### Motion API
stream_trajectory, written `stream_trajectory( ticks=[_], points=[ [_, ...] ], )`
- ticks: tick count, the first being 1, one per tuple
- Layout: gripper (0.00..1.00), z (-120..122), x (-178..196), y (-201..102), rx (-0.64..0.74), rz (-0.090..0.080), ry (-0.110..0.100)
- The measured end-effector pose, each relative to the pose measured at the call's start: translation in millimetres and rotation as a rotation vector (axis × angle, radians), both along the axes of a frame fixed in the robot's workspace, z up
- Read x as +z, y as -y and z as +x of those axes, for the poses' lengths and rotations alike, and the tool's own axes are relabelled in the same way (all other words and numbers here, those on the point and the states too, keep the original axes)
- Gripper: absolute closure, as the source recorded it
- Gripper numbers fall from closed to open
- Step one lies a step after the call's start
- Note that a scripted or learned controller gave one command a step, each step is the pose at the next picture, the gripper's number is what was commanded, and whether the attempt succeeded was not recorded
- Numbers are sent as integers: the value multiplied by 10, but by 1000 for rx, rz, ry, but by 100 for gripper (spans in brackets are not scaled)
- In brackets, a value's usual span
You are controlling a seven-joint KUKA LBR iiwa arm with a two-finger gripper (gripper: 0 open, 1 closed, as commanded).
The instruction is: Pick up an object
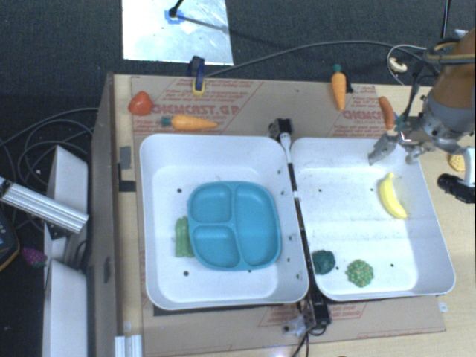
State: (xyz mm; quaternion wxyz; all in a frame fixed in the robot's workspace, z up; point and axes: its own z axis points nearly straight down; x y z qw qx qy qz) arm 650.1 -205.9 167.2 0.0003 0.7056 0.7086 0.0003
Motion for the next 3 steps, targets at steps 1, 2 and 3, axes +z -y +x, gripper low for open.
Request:
stream_trajectory(
  ticks=[1, 2, 3],
  points=[
    [0, 129, -314, 0, 1, -1, 1],
    [0, 22, -566, 4, -2, -1, 2],
    [0, -236, -600, 7, -2, -2, 1]
  ],
)
